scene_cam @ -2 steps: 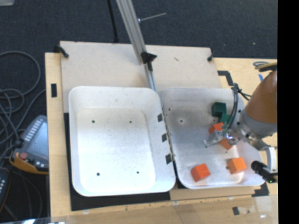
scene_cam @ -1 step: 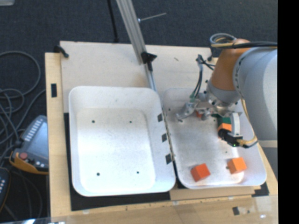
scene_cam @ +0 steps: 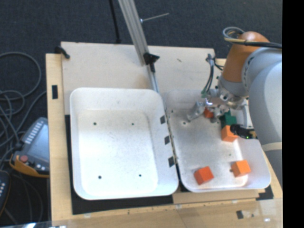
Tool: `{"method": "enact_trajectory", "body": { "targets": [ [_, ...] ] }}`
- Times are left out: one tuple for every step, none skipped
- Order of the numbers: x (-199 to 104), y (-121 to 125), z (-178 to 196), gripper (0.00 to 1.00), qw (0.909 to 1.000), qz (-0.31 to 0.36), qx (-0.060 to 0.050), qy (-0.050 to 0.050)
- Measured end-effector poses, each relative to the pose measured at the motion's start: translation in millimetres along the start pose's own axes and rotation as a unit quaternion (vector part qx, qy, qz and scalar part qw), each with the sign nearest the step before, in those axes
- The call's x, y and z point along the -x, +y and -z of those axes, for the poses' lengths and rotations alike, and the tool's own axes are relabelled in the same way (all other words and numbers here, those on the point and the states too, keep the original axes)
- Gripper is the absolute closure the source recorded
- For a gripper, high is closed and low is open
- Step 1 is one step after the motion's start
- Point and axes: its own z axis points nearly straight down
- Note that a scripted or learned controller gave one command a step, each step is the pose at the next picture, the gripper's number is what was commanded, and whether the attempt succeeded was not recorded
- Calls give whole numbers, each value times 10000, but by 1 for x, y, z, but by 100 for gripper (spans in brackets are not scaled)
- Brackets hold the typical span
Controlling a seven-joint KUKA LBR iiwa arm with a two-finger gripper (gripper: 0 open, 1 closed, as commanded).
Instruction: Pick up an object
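The gripper [scene_cam: 205, 109] hangs low over the right bin [scene_cam: 190, 141], a small orange-red block [scene_cam: 209, 112] touching its fingers; whether they clamp it I cannot tell. Three orange blocks [scene_cam: 204, 175] lie nearer the bin's front.

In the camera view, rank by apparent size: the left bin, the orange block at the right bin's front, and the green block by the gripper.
1. Left bin
2. Orange block
3. Green block, partly hidden, so unsure.
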Motion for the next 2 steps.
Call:
{"method": "enact_trajectory", "body": {
  "targets": [
    [-48,0,29,0,9997,13,189,-121],
    [-29,-20,-1,0,9992,40,378,-127]
  ]
}}
